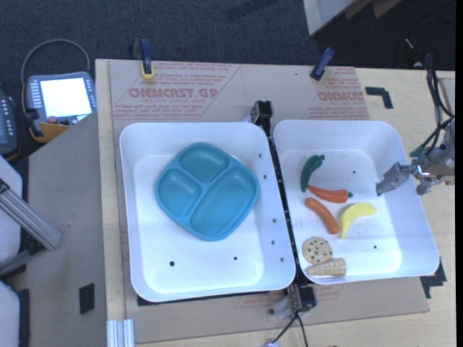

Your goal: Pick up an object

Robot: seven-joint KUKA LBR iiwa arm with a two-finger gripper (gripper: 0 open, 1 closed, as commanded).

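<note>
Objects for the pick all sit in the right bin (362, 161), gathered in its left half: a green pepper (312, 170) farthest back, a red-orange chili (329, 193) just in front of it, an orange carrot-like piece (322, 215) lying at a slant below that, and a yellow banana (356, 214) beside the carrot piece on its right, close enough that I cannot tell whether the two touch. Nearer the front rim I see a round cookie (317, 249) with a pale cracker (327, 268) just in front of it, the two touching or almost so. The gripper (383, 185) reaches in over the right side of this bin, to the right of the banana and apart from it, with nothing visibly held; from this angle I cannot tell whether it is released or clenched. Cables trail off behind it towards the right edge. The left bin (145, 266) carries a blue divided plate (208, 191), turned a little askew, near its middle. Both bins rest side by side on the worktop (217, 92), which is covered by a tan sheet with red lettering, pinned at the back edge by a yellow and blue clamp (147, 60) and a blue clamp (322, 63). Off the worktop at far left, a handheld pendant (64, 96) shows a bright white screen.
</note>
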